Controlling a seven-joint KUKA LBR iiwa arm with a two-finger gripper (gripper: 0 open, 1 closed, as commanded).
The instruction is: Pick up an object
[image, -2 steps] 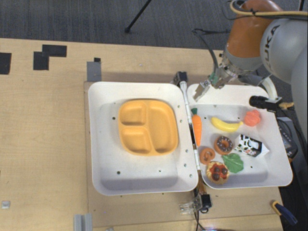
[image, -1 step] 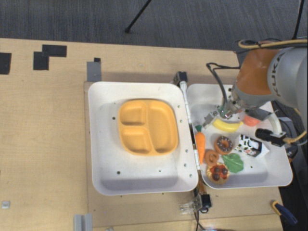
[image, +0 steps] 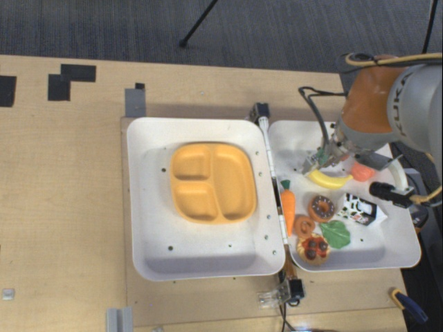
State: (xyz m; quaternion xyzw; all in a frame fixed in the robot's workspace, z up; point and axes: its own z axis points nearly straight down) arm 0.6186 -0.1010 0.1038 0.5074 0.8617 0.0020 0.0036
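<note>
My gripper [image: 320, 162] hangs over the back half of the right bin [image: 398, 253], just above and to the left of a yellow banana [image: 328, 180]. I see nothing held in it. Other toy foods lie in the front half of this bin: a carrot [image: 288, 206] along the left wall, a brown donut [image: 322, 207], an orange slice [image: 304, 225], a green leaf [image: 336, 234], a dark tart [image: 313, 249] and a black-and-white piece [image: 360, 209]. A pink-red piece [image: 363, 172] lies right of the banana, partly under the arm.
The left bin [image: 149, 254] holds an orange divided plate [image: 211, 182] in its middle. A ridge [image: 271, 178] where the two bin walls meet separates the bins. The grey arm with its orange band [image: 370, 102] reaches in from the right above the right bin's back corner.
</note>
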